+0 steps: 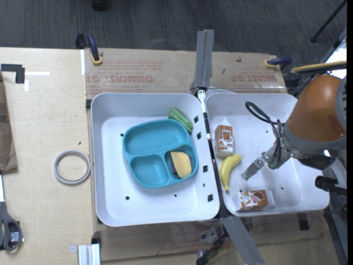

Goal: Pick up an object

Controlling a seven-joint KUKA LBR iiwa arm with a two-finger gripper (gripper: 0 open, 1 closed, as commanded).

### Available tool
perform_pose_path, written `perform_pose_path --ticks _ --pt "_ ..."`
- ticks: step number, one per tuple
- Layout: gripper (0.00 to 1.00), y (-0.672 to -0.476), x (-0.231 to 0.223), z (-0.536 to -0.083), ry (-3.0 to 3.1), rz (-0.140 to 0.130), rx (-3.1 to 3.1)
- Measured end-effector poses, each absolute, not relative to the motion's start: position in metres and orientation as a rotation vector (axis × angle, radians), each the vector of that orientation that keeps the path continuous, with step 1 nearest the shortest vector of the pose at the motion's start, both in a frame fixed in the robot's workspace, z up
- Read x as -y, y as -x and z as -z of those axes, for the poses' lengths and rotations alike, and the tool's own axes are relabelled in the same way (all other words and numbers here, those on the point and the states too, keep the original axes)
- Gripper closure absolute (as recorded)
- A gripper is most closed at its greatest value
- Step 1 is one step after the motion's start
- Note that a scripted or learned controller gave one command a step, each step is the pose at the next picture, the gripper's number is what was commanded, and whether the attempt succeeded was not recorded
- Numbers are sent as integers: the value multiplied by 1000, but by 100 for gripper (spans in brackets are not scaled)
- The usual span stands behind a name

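While the arm reaches in from the right, its gripper (pixel 251 170) hangs low over the right bin (pixel 287 195), just beside the banana (pixel 229 169); finger state can't be told. One brown snack packet (pixel 223 138) lies above the banana, another (pixel 254 200) below it. Left bin (pixel 110 192) holds a blue divided tray (pixel 149 148) with a yellow item (pixel 181 163) in one compartment, green object (pixel 181 118) at the tray's upper edge.

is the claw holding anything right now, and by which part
Nothing is held. The claw hangs over bare floor of the right bin, just right of the banana, with nothing between its fingers.
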State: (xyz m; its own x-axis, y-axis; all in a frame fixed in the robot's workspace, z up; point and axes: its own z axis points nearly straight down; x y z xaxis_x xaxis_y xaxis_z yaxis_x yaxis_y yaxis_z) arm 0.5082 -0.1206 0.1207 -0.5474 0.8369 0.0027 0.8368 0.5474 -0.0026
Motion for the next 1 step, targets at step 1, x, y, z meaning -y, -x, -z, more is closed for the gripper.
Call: perform_pose_path --ticks 1 --pt "0 -613 137 -90 1696 -2 2642"
